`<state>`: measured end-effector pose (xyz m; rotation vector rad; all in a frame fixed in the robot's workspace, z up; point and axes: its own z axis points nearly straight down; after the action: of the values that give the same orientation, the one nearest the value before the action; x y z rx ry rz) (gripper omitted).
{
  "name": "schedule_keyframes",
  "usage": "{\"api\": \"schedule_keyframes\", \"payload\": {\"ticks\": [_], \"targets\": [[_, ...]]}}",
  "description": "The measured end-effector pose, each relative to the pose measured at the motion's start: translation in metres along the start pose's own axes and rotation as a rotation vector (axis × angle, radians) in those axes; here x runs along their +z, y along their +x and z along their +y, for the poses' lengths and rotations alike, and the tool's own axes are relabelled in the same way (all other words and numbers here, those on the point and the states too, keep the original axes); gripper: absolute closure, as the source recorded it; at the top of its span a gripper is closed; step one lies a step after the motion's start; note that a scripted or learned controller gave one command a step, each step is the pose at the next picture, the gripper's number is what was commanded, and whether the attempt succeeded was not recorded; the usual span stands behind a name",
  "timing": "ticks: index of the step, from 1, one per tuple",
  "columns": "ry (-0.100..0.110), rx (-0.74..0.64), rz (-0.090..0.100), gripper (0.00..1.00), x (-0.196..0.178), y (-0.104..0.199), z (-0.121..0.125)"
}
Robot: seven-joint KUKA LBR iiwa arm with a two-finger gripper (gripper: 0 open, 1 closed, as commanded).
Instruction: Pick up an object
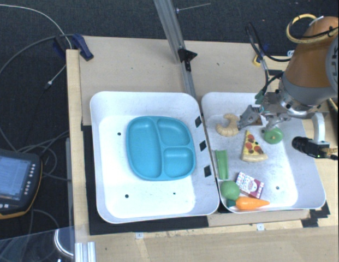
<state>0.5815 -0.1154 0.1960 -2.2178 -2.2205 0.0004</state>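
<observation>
Now, right bin (pixel 308 192) being worked | pincer (pixel 260 117) being held low between croissant (pixel 228 125) and green ball (pixel 273 135), grip state cannot be told | pizza slice (pixel 253 148) lying just below | blue tray (pixel 160 148) sitting in left bin (pixel 106 146)

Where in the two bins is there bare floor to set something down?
Free: the left white bin around the blue divided plate, and the right white bin floor right of the pizza slice toy. Crowded: its lower left corner, with orange carrot toy and pink packet.
</observation>
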Motion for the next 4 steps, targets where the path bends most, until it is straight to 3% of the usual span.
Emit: {"api": "schedule_keyframes", "payload": {"ticks": [1,3,4], "targets": [[0.000,0.000,0.000,0.00,0.000,0.000,0.000],[-0.001,0.000,-0.001,0.00,0.098,0.010,-0.001],[-0.008,0.000,-0.001,1.00,0.084,0.010,0.001]]}}
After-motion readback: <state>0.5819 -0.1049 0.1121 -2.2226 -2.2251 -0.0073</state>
